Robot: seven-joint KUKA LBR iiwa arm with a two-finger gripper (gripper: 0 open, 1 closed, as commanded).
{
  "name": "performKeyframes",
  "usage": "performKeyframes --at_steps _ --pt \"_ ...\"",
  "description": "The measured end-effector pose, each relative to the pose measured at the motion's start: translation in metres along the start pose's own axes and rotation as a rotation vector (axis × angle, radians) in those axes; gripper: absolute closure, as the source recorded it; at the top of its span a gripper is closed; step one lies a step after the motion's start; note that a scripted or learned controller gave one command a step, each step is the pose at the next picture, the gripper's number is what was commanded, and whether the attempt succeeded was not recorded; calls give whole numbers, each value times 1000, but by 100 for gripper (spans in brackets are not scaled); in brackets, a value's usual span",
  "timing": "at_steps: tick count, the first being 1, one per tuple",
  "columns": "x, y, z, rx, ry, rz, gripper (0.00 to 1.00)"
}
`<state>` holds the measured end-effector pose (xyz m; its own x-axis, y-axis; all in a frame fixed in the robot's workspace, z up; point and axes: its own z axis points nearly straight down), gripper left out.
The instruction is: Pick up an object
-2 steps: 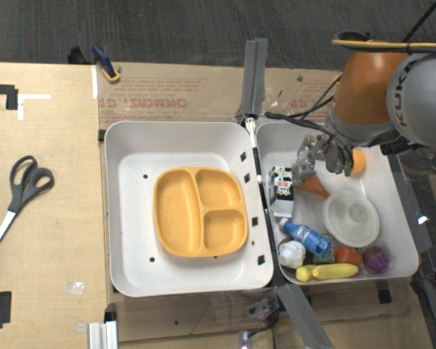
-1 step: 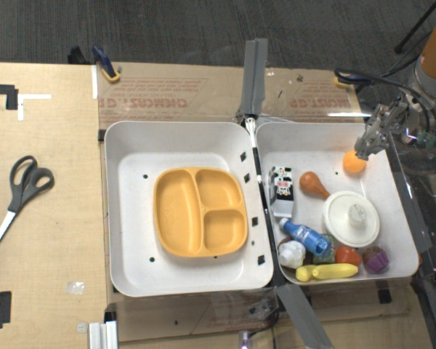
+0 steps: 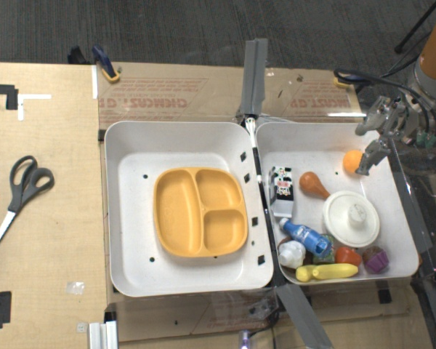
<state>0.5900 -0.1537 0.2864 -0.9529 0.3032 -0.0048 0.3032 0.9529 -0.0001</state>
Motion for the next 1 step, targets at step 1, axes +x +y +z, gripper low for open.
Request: performKeyframes --at_steps 1 --pt "-21 46 100 -1 4 -18 0"
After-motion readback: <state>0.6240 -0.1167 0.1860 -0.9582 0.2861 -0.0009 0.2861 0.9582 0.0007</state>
